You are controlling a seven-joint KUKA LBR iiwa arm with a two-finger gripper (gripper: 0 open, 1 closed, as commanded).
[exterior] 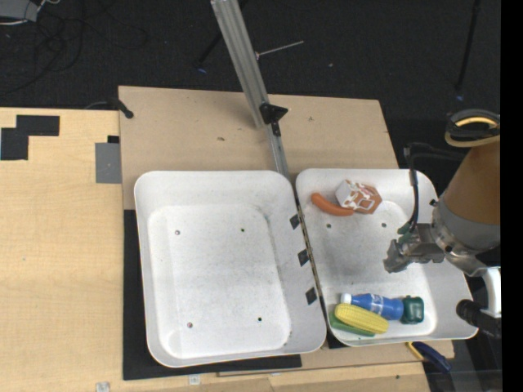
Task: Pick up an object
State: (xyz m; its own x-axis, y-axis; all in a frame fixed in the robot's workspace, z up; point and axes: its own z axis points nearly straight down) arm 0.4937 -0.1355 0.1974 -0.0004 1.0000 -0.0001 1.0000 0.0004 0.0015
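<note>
Arm (478, 194) reaching from right, hand (400, 256) low.

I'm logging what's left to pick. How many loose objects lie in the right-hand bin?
4. A hot dog and a red-and-white piece sit together at the far end. The blue bottle and corn cob lie side by side at the near end. The arm may hide more.

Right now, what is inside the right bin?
The right bin holds a sausage touching a red-and-white toy at the back, and a corn cob beside a blue bottle at the front. The gripper hangs over its right side, covering the floor beneath.
</note>
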